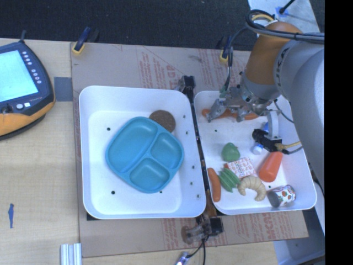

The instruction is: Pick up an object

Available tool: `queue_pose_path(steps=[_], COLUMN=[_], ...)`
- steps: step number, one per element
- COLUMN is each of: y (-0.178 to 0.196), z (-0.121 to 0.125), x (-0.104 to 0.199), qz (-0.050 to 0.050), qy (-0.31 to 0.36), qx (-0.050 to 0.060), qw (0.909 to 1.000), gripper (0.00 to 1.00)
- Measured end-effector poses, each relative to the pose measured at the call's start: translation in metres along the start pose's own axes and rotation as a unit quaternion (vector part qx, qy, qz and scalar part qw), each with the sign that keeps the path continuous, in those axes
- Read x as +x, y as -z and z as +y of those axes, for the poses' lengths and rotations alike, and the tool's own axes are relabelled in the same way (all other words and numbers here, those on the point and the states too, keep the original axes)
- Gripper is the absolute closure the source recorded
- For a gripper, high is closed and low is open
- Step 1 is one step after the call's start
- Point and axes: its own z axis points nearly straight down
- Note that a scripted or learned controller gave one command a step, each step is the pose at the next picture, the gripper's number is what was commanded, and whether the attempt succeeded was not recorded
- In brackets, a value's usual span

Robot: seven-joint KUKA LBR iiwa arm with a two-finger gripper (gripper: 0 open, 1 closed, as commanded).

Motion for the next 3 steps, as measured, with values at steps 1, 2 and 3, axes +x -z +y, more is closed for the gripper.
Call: queue_pose_path(steps=[1, 2, 3], y=[-0.010, 0.000, 0.000], z=[0.000, 0.000, 0.000], x=[-0.001, -0.001, -0.001], qz=[0.000, 0.000, 0.000], qy=[-0.001, 0.000, 0.001], qx=[-0.002, -0.001, -0.001], qw=[1.0000, 1.0000, 1.0000], gripper=[0.00, 1.00, 0.00])
